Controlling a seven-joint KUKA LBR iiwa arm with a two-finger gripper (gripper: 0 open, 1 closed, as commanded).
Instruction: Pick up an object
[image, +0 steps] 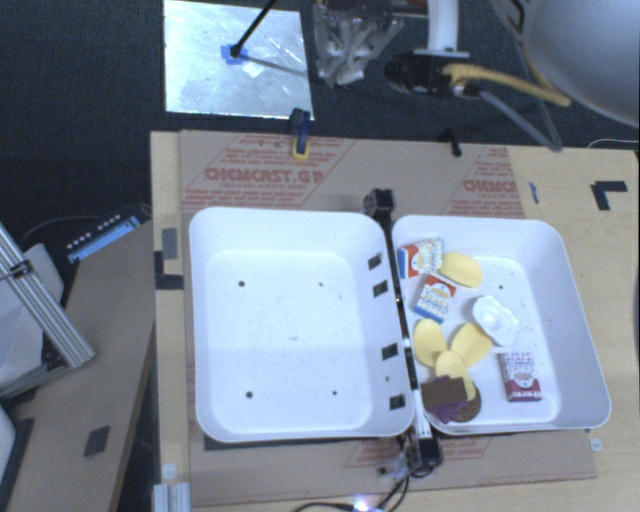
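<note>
Camera view: I read the claw (342, 52) at the top edge of the frame, beyond the bench's far end; whether it is open or closed I cannot tell. All candidate objects lie well apart from the claw, nearer the camera and slightly to its right in the frame, inside the right bin (575, 300): yellow chips (461, 268), small cartons (434, 297), a white piece (495, 318). The left bin (215, 300) adjoins it.

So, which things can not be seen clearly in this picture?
- Gripper: blurred and cut by the top edge of the camera view; finger state unreadable.
- Small cartons: print too small to read.
- Brown piece: covers the purple item beneath.
</note>
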